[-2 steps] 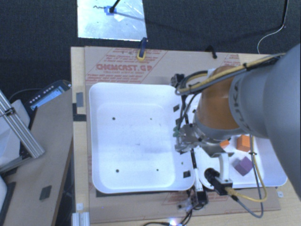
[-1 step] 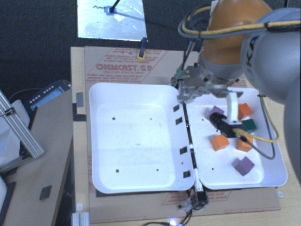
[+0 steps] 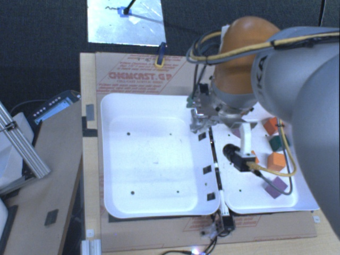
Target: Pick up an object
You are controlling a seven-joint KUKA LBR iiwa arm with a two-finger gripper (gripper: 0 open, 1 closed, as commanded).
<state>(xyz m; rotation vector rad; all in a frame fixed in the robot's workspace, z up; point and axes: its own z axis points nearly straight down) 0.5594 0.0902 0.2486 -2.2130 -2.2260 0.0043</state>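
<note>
Right bin held small blocks: two orange, one dark green, one purple, clustered near the right side.

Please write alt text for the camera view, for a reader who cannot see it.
A grey and orange arm reaches from the right over two white bins. Its gripper hangs above the seam between them. The right bin holds small orange, green and purple blocks.

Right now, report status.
Gripper over the bins' divider, nothing seen held. Blocks: orange, purple, green, all in right bin. Cable crosses them.
</note>
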